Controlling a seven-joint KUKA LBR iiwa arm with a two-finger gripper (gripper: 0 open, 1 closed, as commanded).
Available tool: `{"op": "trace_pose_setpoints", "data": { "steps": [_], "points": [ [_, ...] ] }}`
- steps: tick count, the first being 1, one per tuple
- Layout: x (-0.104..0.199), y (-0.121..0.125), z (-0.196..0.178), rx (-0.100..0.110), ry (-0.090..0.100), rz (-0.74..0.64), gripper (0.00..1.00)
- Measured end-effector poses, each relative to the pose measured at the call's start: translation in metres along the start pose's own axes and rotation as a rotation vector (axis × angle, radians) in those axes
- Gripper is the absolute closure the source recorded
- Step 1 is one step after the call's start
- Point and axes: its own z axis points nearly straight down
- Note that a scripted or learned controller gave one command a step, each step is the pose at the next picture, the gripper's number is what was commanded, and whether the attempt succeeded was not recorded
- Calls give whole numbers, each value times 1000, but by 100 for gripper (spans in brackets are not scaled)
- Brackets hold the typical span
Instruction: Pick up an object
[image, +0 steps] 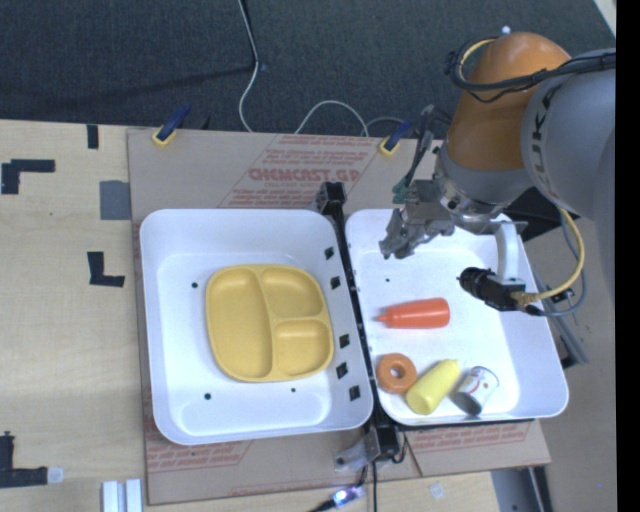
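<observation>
- Nearest the camera, at about five o'clock in the right bin (540, 400), lie a yellow bottle-shaped toy (432, 386) and a small grey and clear piece (474, 390) just beside it at its three o'clock; an orange ring (397, 373) sits at the bottle's nine o'clock, close by.
- A little farther in, near the middle of the same bin, an orange carrot-shaped toy (415, 314) lies on its side, pointing toward nine o'clock. All four things rest on the bin floor, so nothing is lifted yet.
- In the left bin (160, 300), a yellow divided tray (268, 322) lies flat at the centre, well apart from the arm.
- Farther back, the gripper (397, 243) hangs over the right bin's far-left corner, at about eleven o'clock from the carrot. Nothing shows between its fingertips; I cannot tell how wide they stand.
- A black cable fitting (487, 287) hangs at the carrot's two o'clock.
- Judged from this, the pick is at its start: a target must be chosen, the gripper lowered over it, closed and raised. The carrot looks the nearest candidate.
</observation>
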Motion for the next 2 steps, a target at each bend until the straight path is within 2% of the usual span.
{"op": "trace_pose_setpoints", "data": {
  "steps": [1,2],
  "points": [
    [47,1,14,2,-1,1,100],
    [97,-13,12,1,-1,2,100]
  ]
}}
